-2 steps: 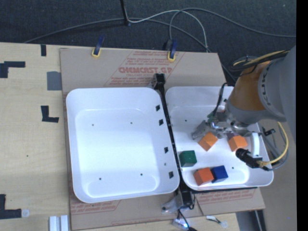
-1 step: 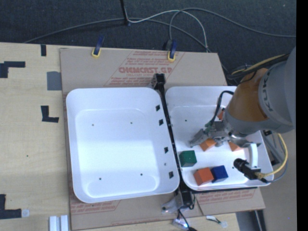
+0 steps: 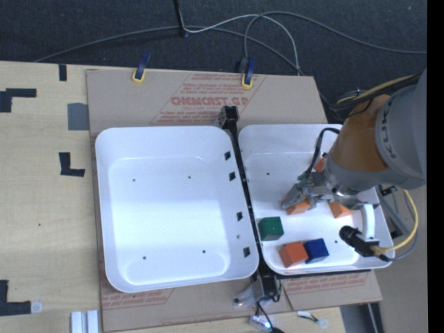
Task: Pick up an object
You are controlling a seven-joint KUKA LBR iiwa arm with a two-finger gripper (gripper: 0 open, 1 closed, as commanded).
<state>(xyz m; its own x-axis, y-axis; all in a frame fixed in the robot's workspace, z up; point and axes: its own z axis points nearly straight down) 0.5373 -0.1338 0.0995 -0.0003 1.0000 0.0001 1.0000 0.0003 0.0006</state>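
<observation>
1. Loose objects lie in the right bin (image 3: 277, 139), which I count as five pieces: one green block (image 3: 270, 227), one blue block (image 3: 316, 249), one orange block (image 3: 293, 253) touching the blue one, and two smaller orange pieces, one (image 3: 299, 207) just under the gripper and one (image 3: 340, 210) beside the wrist.
2. The green block sits near the divider between the bins; the orange and blue pair lies close to the bin's near wall, just beside the green one.
3. The gripper (image 3: 297, 196) is down inside the right bin, near its middle, with its tip against the small orange piece. Whether that piece sits between the fingers is unclear, and how far they are parted cannot be told from this angle.
4. There are two white bins side by side; the left bin (image 3: 111, 151) has a bare floor with wide room across it.
5. In the right bin the far half of the floor is free, while the near right corner is crowded by a black fitting (image 3: 350, 236) on the arm.
6. The arm (image 3: 378, 141) comes in from the right over the bin's right wall, its orange band above the wrist, bent downward toward the bin floor.
7. Both bins rest on a cardboard sheet (image 3: 201, 99) on the surface (image 3: 35, 186), held at its far edge by two clamps (image 3: 141, 69).
</observation>
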